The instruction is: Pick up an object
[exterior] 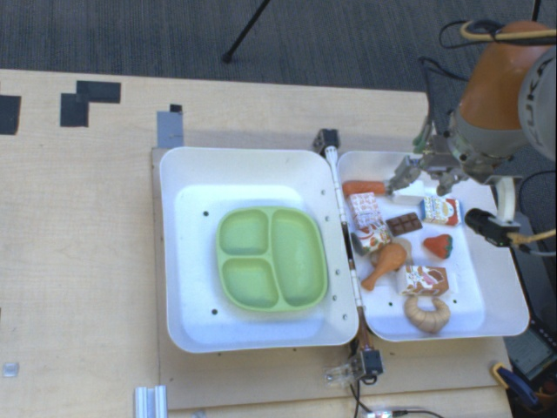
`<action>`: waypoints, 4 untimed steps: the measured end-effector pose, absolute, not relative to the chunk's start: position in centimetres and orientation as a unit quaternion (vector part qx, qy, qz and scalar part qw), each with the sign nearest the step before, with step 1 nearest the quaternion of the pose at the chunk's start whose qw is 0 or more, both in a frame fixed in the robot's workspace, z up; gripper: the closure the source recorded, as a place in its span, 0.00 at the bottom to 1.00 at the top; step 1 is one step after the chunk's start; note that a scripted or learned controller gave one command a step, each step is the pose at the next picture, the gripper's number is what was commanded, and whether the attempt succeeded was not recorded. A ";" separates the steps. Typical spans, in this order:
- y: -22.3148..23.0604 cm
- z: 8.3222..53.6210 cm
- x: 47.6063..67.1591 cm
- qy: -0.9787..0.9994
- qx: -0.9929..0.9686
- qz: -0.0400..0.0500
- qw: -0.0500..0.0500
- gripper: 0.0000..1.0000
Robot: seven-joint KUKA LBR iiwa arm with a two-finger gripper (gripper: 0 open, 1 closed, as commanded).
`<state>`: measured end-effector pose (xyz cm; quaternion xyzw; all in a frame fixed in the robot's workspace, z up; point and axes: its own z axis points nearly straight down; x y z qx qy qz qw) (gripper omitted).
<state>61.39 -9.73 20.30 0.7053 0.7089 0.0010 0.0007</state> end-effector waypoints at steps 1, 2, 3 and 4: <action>-10.3 8.6 57.7 0.708 0.706 0.002 0.002 0.00; -10.1 8.5 66.2 0.705 0.709 -0.012 -0.017 0.00; -10.3 9.5 66.1 0.707 0.707 -0.015 -0.018 1.00; -4.1 20.0 62.3 0.709 0.705 0.002 0.001 1.00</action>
